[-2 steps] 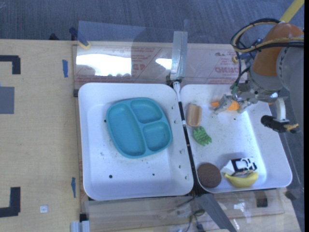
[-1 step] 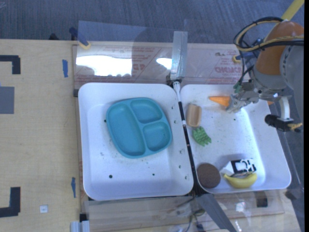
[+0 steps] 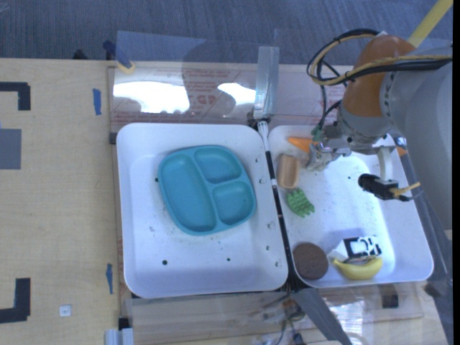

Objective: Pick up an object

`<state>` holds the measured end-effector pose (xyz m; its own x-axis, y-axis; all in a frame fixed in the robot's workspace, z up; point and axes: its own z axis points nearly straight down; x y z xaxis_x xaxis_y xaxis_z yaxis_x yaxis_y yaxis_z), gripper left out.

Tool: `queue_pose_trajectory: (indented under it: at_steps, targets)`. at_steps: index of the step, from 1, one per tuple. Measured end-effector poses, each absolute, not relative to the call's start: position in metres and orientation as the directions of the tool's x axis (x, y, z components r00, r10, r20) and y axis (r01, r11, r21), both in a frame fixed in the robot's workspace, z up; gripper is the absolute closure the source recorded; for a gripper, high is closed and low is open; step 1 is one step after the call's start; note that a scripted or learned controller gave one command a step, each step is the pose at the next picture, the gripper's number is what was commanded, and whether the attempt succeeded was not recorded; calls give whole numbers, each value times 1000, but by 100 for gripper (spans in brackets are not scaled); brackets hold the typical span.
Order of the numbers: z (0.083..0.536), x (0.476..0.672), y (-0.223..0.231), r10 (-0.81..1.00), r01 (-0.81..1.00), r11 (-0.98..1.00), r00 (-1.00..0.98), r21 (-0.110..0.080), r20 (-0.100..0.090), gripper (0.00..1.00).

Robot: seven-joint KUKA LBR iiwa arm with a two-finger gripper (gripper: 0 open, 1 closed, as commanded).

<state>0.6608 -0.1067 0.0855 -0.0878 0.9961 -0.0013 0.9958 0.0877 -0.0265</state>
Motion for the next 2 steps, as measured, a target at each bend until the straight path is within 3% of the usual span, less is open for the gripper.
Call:
queue_pose_trajectory:
  at_steps: [1, 2]
  targets:
    - [86, 660, -107, 996, 996, 85, -85, -28, 1, 0]
    - [88, 633, -110, 990, 990, 138, -138, 1, -1, 0]
